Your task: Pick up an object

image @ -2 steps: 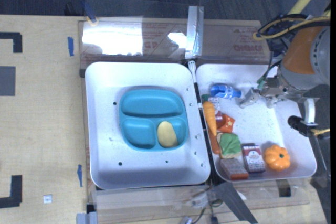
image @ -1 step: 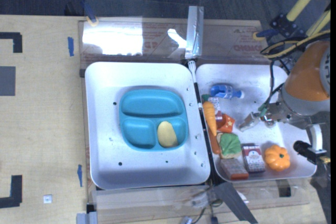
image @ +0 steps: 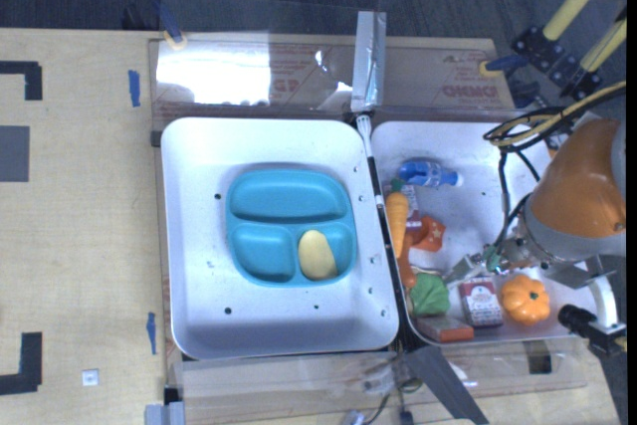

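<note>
In the right bin [image: 468, 139] lie the pickable things: a small pumpkin [image: 525, 300] at the near right, a red and white box [image: 481, 303] touching its left side, a green leafy piece [image: 430, 295], a carrot [image: 397, 220] along the left wall, and a blue-capped bottle [image: 428, 176] farther back. The pincer [image: 490, 259] hangs low just above the box (whether it is parted or closed I cannot tell). In the left bin [image: 189, 214], a blue divided tray [image: 284, 199] holds a yellow lemon [image: 317, 255].
</note>
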Controlling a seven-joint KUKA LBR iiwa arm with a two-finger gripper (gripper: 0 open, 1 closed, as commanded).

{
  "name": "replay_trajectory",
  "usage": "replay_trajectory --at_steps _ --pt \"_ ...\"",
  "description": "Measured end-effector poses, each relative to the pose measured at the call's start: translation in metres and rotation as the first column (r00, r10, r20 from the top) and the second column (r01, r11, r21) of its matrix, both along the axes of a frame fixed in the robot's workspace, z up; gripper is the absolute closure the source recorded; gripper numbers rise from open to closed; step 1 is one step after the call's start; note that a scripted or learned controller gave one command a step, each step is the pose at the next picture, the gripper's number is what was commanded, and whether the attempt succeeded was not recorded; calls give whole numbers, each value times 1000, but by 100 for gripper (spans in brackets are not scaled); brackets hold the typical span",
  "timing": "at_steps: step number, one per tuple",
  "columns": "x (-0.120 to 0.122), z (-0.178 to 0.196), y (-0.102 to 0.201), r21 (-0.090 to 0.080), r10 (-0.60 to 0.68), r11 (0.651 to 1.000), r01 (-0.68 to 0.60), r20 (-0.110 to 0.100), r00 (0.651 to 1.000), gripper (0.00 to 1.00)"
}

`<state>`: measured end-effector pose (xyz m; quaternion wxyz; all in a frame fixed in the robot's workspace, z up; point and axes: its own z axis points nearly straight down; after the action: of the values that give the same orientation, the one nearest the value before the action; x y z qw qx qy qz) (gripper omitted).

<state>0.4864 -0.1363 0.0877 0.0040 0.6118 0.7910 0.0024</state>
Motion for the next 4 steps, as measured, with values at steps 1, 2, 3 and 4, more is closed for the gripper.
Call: replay_trajectory --at_steps 1,2,3,4 --pt "2 10 0 -1 -1 1000 1 4 1000 100" --pt "-5 80 17 1 145 989 -145 -6 989 100" --pt "-6 79 17 2 144 990 -144 -9 990 0" --pt "-6 51 -20 3 525 851 -525 -10 851 0"
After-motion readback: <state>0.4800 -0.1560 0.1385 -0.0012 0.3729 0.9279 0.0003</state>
